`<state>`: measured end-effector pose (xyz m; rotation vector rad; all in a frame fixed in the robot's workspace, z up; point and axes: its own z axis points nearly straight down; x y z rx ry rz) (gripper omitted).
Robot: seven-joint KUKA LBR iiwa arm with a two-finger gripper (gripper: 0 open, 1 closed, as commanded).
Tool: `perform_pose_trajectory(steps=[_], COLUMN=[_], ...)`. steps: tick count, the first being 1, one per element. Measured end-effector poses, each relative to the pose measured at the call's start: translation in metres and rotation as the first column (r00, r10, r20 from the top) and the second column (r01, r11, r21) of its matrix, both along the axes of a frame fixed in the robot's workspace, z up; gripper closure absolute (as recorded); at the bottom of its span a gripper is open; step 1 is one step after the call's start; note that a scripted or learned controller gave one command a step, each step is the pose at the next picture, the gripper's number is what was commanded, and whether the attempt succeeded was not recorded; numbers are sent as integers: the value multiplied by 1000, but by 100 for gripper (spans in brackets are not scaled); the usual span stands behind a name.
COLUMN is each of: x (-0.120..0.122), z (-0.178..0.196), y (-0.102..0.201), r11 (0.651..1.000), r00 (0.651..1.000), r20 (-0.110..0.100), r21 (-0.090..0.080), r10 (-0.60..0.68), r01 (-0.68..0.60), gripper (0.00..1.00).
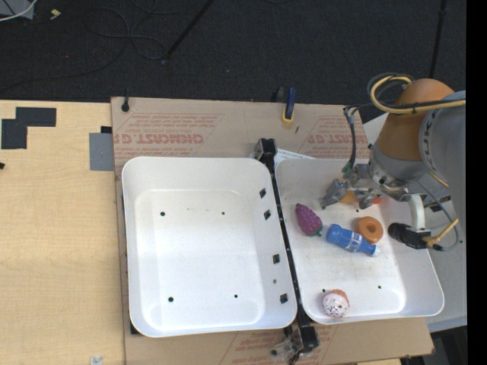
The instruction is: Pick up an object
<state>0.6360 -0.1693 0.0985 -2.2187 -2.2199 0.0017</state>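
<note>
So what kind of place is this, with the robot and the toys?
Probably a robot lab, set up for grasping practice. A grey arm reaches over two white bins on a workbench, one bin holding small items like a blue bottle and a purple toy. Loose cables lie on the dark floor.

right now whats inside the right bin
The right bin holds a purple object, a blue bottle, an orange ring and a speckled ball. The gripper hangs over its far end, covering whatever lies beneath it.
</note>
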Motion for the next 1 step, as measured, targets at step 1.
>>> perform_pose_trajectory(steps=[1], x=[5], z=[-14], y=[-46], r11=[1000], r00=[1000], r20=[-12], r21=[0], r10=[-3], r01=[3], gripper=[0])
